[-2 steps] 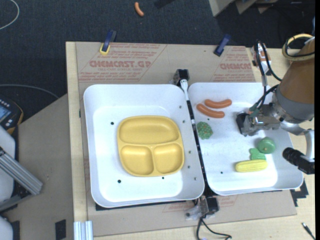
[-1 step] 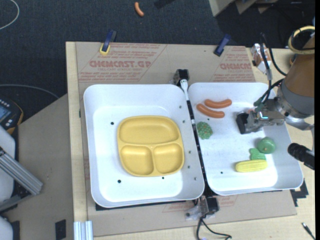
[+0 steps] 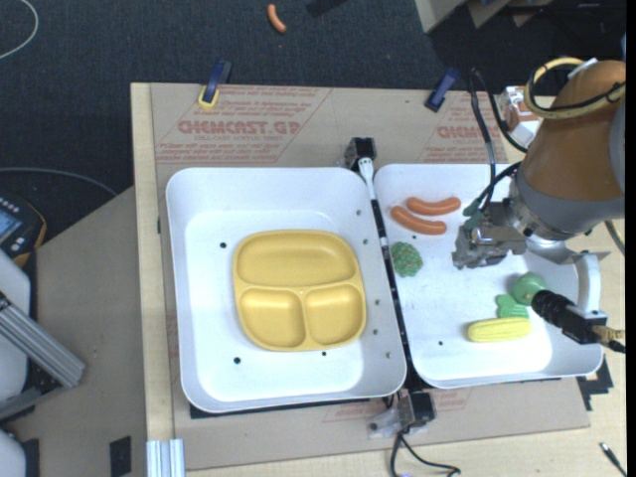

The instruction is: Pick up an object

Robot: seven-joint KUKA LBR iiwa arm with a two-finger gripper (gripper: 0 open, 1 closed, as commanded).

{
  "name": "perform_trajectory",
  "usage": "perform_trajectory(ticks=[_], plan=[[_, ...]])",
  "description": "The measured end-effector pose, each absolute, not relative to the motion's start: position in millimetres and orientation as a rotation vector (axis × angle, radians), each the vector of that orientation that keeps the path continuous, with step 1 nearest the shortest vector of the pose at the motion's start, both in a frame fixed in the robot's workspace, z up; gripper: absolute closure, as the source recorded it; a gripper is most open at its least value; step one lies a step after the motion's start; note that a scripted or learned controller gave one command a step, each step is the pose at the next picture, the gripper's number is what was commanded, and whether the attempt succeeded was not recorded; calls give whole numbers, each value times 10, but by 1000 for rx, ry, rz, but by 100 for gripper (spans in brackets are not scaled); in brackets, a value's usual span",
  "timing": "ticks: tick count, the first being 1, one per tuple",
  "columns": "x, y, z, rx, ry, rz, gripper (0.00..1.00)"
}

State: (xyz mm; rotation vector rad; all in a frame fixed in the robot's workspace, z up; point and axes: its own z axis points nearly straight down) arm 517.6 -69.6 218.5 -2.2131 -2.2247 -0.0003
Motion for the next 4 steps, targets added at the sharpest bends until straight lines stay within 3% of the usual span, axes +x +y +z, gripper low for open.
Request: perform_trajectory(ticks=[2, 4], plan=[[5249, 388, 2323, -2214, -2228, -4, 100], [5276, 297, 2305, -2223, -2222, -2, 100]])
